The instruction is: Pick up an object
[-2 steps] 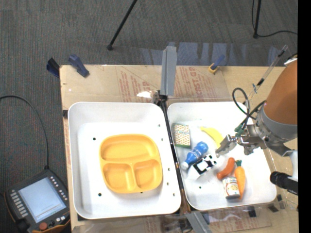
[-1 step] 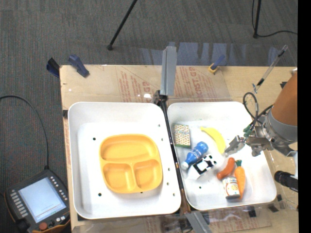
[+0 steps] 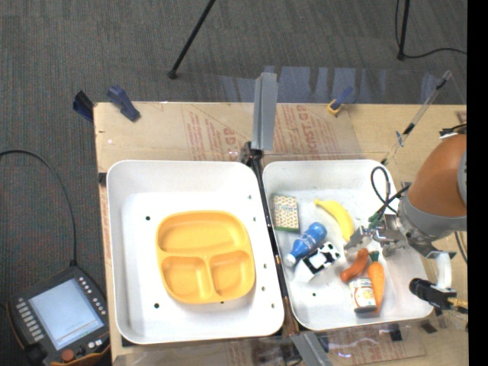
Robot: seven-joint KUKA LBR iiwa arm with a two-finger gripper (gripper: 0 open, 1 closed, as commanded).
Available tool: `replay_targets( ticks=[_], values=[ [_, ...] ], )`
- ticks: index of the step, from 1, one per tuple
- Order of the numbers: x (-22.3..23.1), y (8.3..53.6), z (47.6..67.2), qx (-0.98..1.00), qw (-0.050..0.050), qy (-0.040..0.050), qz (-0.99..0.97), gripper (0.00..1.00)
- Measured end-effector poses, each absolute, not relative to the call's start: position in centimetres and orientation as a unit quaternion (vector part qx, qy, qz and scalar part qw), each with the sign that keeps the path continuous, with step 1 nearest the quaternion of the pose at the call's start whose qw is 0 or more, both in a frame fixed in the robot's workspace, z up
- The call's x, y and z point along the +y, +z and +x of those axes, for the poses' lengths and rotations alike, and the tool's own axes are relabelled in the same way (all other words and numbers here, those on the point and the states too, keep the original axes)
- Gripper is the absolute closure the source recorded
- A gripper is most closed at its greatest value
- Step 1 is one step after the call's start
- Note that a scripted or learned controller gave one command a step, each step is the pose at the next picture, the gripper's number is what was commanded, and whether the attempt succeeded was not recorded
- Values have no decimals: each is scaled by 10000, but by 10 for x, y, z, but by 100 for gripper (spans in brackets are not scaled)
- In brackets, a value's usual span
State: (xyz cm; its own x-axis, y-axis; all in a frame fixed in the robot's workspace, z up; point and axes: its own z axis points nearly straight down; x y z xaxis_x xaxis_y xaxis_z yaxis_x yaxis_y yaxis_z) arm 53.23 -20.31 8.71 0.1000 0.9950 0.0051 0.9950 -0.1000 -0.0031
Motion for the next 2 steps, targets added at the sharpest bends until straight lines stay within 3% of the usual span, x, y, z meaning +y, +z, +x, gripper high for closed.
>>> replay_targets(
  ticks=[1, 2],
  values=[
    [-204, 97, 532, -6682, 36, -11, -7440, 100],
    [-154, 199, 536, -7143, 10, -3, -6998, 100]
  ],
)
